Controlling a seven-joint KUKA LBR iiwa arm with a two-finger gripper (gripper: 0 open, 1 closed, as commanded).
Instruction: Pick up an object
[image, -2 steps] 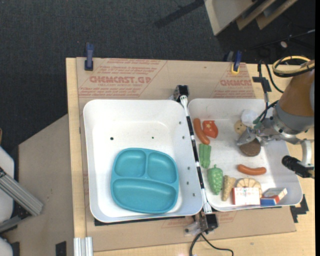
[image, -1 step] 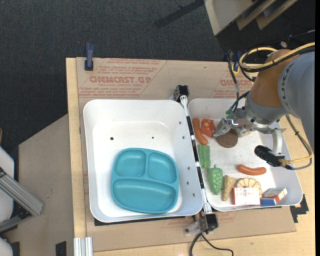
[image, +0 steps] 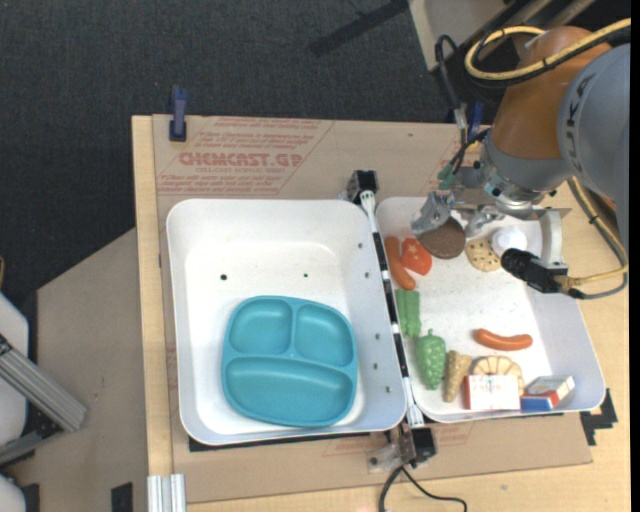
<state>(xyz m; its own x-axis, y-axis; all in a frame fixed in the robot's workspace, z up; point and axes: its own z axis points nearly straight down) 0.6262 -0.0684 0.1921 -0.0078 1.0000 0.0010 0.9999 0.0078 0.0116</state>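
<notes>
The gripper (image: 462, 222) sits low in the upper part of the right bin (image: 570, 320), at the upper right of the frame, right over a brown, round, flat piece (image: 445, 242) and a tan cookie (image: 483, 253) speckled with dark dots. Whether the fingers are open or closed cannot be told, and nothing is clearly held between them.

The things to pick lie in the right bin. Along its left wall, from top to bottom: a red-orange tomato-like piece (image: 413, 258), a green stick (image: 407, 309) and a bumpy green vegetable (image: 431, 358). Right of that, a pale yellow corn-like piece (image: 457, 374), a red-and-white packet (image: 493, 388) with a fries-like top, and a small white box (image: 549, 391) with red and blue sides; their print is too small to read. An orange sausage (image: 503, 340) lies at centre right.

The left bin (image: 200, 300) holds a teal divided plate (image: 291, 361) with three compartments, in its lower half.

The brown board (image: 250, 160) on the bench reads "CHEMCAST. G P" in red, upper left; the smaller lines are illegible.
</notes>
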